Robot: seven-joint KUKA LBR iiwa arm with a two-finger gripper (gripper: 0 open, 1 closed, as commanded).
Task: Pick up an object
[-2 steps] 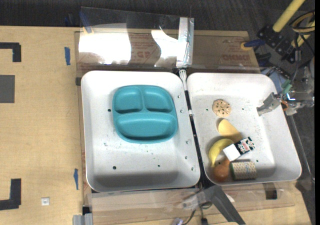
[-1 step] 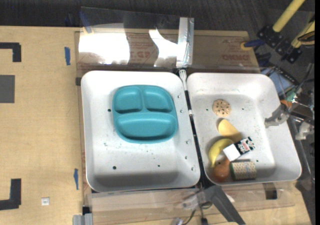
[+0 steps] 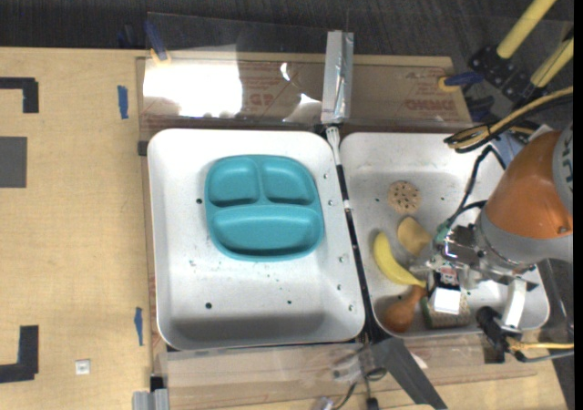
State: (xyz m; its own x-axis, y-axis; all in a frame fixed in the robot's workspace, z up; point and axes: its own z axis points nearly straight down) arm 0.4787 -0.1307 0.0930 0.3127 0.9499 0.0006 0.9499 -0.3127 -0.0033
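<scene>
The left bin [image 3: 173, 244] holds a teal divided plate [image 3: 264, 208]. Over the right bin [image 3: 428, 162], the grey arm [image 3: 528, 203] comes in from the right and bends down. The end effector [image 3: 448, 276] hangs low near the front wall - open or closed, one cannot tell. The banana [image 3: 392, 262] lies just beside it, toward the left bin - a brown fruit [image 3: 398, 311] nearer the front, a cookie [image 3: 402, 194] further back.

My grey arm with its orange band [image 3: 533, 203] runs off the right edge and covers the far side wall of the shallow white right bin [image 3: 383, 167]. My gripper [image 3: 449, 277] hides one end of the curved yellow banana [image 3: 390, 261]. The small white-and-dark boxy thing [image 3: 444, 305] below it is too covered to identify.
</scene>
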